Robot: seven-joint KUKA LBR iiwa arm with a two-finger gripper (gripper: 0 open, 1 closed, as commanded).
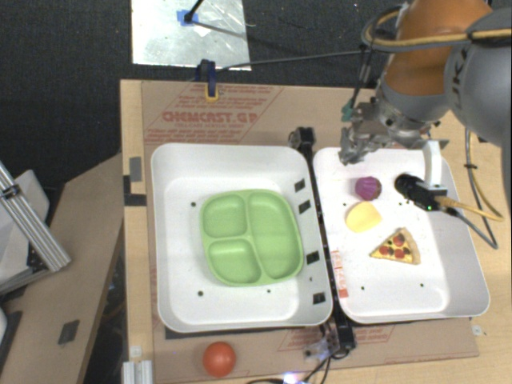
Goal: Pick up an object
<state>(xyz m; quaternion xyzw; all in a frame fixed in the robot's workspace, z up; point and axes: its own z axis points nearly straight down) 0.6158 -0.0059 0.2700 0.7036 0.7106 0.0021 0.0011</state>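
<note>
Gripper (353, 152) state cannot be determined; it hangs over the right bin (456, 294). Pizza slice (397, 247) lies nearest, then yellow piece (363, 217), then purple ball (367, 187) just beside the gripper. Risk: the round ball may roll away on contact.

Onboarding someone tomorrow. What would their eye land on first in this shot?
Probably the green divided tray in the middle of the left bin. Next, the grey arm's orange band at upper right, its claw above the right bin's far left corner. Below it lie a purple ball, a yellow piece and a pizza slice.
</note>
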